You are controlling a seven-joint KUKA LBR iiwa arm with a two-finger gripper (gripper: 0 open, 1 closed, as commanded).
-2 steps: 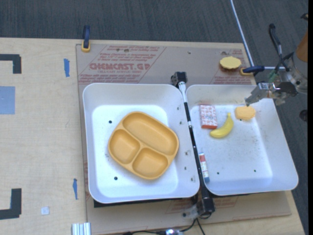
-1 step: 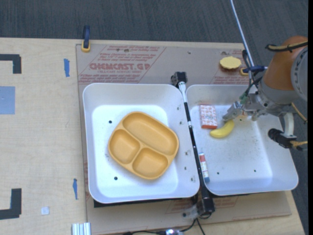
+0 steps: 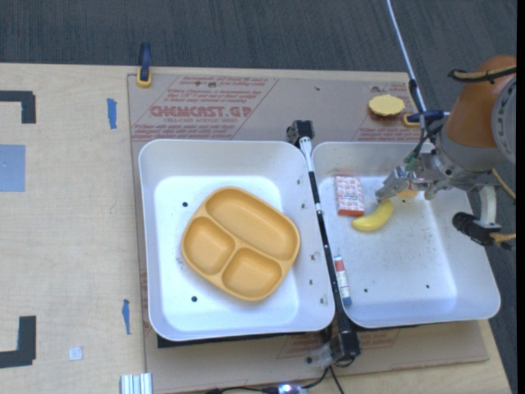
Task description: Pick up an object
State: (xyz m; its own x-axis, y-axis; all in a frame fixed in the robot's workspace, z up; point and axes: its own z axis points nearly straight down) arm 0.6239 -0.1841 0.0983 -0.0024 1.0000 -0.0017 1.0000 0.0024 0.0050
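Hovering low over the right bin [image 3: 459, 294], the gripper [image 3: 399, 185] sits just at one o'clock from the banana [image 3: 373, 218], close to its upper tip. Whether the jaws are apart or together, I cannot tell from this angle. The banana lies in the bin's upper-left part, at four o'clock from a small red-and-white packet [image 3: 349, 195]. It looks like a light, smooth toy, curved and likely slippery, so a pinch across its thick middle seems safest. The yellow divided plate [image 3: 239, 243] rests in the left bin [image 3: 164, 220].
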